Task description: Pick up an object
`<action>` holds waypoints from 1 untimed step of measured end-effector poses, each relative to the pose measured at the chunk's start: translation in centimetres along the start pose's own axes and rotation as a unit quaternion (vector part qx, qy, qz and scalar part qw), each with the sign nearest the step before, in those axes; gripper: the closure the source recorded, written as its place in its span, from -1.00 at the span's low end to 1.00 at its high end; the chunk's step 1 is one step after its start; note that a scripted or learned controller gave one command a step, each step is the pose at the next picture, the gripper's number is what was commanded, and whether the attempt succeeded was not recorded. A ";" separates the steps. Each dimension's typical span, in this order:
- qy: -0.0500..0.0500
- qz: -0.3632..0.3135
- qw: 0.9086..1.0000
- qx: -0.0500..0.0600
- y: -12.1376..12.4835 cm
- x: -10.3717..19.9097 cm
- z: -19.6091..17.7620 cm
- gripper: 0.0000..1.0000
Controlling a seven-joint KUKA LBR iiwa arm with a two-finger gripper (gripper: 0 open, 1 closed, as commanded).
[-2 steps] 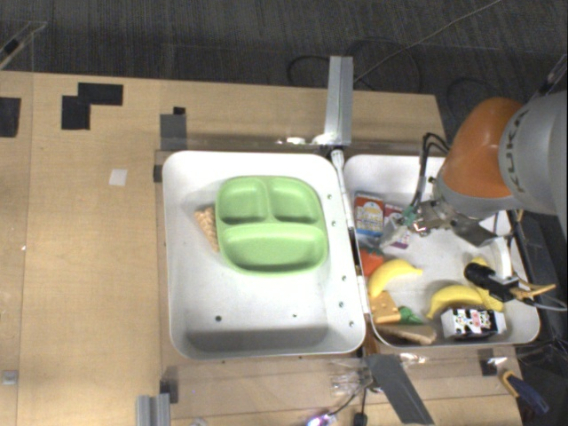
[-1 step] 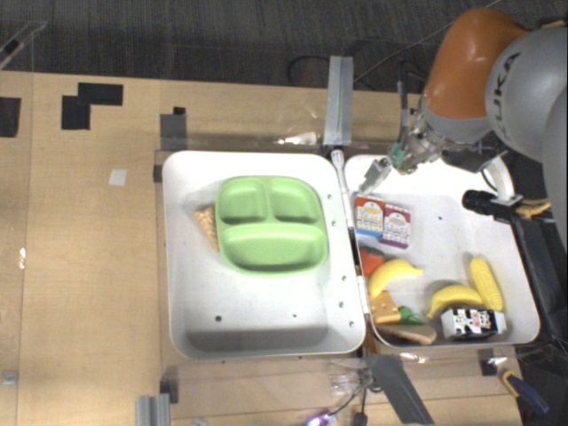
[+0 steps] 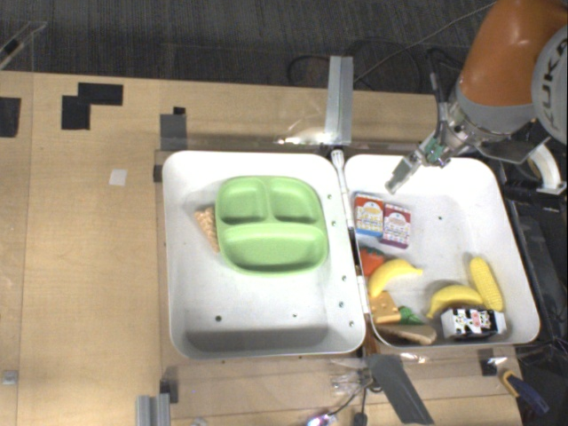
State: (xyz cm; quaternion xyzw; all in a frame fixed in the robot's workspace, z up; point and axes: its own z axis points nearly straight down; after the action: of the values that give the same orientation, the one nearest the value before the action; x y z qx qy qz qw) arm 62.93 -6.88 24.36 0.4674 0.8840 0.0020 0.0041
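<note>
My gripper (image 3: 411, 169) hangs over the far left part of the right bin (image 3: 444, 198), above the bin floor and apart from every object. Just below and left of it lie two small cartons side by side, one red and white (image 3: 368, 216), one purple and white (image 3: 398, 225). Nearer the front lie a yellow banana (image 3: 391, 274), a second banana (image 3: 453, 297), a corn cob (image 3: 485, 281), a black and white carton (image 3: 469, 323), a red piece (image 3: 371, 260) and a toast slice (image 3: 385, 306).
The left bin (image 3: 191, 300) holds a green divided plate (image 3: 269, 223) with a tan waffle-like piece (image 3: 207, 228) at its left side. A metal post (image 3: 340, 96) stands behind the ridge between the bins. The arm's orange band (image 3: 506, 47) looms at the top right.
</note>
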 end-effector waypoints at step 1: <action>0.001 -0.061 0.998 0.001 -5.9 -0.7 7.7 -1.00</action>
State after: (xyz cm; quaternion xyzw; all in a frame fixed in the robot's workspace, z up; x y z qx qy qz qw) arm 58.54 -10.75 16.58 0.4129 0.9108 0.0013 0.0030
